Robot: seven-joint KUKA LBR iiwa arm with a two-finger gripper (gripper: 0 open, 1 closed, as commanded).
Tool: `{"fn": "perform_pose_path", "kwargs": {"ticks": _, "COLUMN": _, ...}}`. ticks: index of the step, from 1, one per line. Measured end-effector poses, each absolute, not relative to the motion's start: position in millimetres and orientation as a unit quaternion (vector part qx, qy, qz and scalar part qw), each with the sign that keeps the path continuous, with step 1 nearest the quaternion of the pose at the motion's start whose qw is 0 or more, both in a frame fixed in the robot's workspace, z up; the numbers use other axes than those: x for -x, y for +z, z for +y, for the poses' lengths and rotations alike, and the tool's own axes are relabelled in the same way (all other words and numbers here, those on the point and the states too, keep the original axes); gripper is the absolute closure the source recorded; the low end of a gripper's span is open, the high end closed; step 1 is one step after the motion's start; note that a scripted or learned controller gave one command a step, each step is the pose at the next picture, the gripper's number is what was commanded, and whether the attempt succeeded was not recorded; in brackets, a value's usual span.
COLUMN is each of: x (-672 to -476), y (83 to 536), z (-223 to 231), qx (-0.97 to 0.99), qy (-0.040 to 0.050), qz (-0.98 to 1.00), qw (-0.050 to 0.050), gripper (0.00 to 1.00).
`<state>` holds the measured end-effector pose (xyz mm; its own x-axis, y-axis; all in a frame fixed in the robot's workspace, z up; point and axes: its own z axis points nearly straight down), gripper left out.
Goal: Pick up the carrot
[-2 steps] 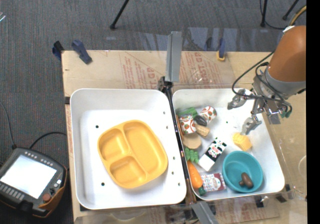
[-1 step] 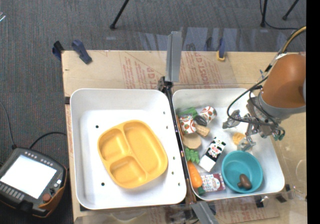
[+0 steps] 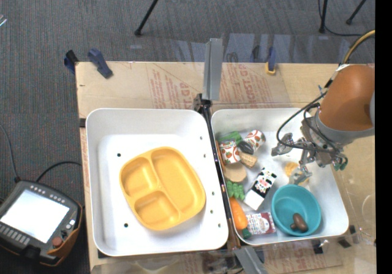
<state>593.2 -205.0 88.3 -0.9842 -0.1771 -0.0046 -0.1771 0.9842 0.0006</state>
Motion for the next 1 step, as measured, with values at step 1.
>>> {"fn": "perform_pose_path", "kwargs": {"ticks": 1, "x": -593.4, "y": 88.6, "z": -202.7, "qx": 0.086, "qy": 0.0006, "qz": 0.996, "qw": 0.002, "gripper": 0.0}}
